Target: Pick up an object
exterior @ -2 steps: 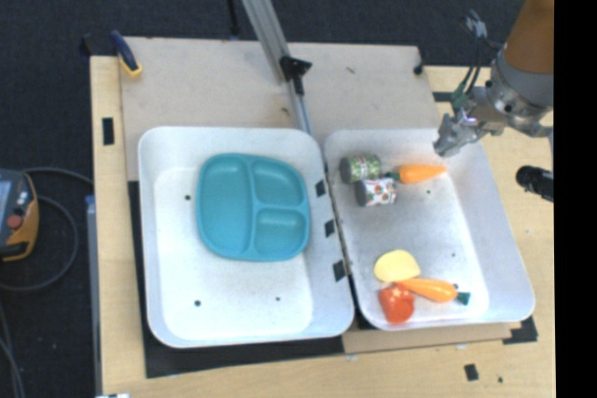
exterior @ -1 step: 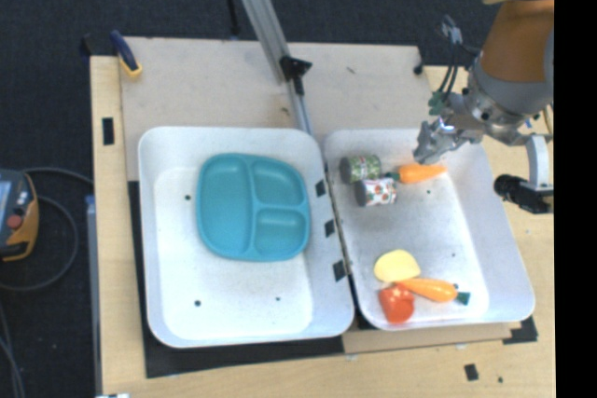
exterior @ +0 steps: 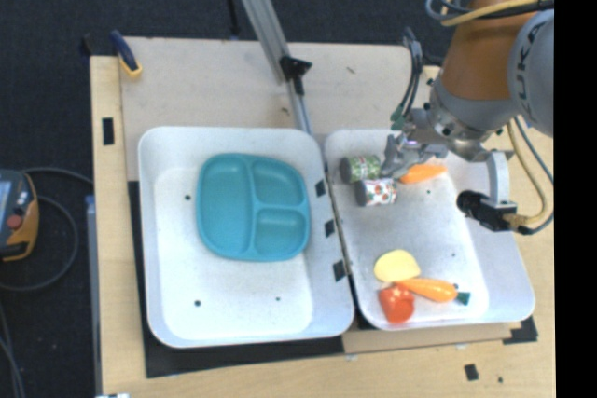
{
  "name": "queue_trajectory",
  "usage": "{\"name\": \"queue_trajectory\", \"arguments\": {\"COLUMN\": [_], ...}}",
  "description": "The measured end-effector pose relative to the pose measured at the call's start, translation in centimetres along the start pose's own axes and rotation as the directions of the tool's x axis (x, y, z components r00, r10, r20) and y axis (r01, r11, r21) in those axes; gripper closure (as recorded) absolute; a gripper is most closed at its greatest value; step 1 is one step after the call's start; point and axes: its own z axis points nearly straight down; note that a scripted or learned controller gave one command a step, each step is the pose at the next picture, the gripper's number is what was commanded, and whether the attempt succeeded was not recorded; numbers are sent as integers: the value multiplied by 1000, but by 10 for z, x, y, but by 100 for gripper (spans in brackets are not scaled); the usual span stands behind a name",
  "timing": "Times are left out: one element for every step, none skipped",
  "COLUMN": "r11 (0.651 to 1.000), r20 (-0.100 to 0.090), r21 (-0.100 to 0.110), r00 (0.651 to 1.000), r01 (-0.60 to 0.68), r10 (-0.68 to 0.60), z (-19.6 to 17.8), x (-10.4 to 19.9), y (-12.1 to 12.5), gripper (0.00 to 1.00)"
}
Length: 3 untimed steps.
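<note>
My gripper [exterior: 399,154] hangs over the far end of the right bin [exterior: 485,289]. Just below and left of it lie a small green can [exterior: 361,169] and a white patterned cup or can [exterior: 377,193]. An orange carrot-shaped piece [exterior: 423,172] lies right beside the gripper on its right. At the near end of the same bin sit a yellow lemon-like piece [exterior: 396,266], a red pepper [exterior: 396,304] and an orange carrot with a green tip [exterior: 433,290]. I see nothing clearly between the fingers.
The left bin [exterior: 173,303] holds a teal divided plate [exterior: 254,206]. A metal camera pole [exterior: 266,23] rises from the back of the bench between the bins. The bench edge runs along the front.
</note>
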Motion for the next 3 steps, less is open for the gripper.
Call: {"name": "queue_trajectory", "arguments": {"r11": [1000, 1000, 1000], "r20": [0, -1, -2], "r21": [0, 0, 1], "r00": [1000, 1000, 1000], "r01": [-1, 1, 2], "r10": [1, -1, -2], "z": [10, 10, 15], "x": [44, 103, 159], "y": [-12, -30, -38], "gripper": [100, 100, 100]}}
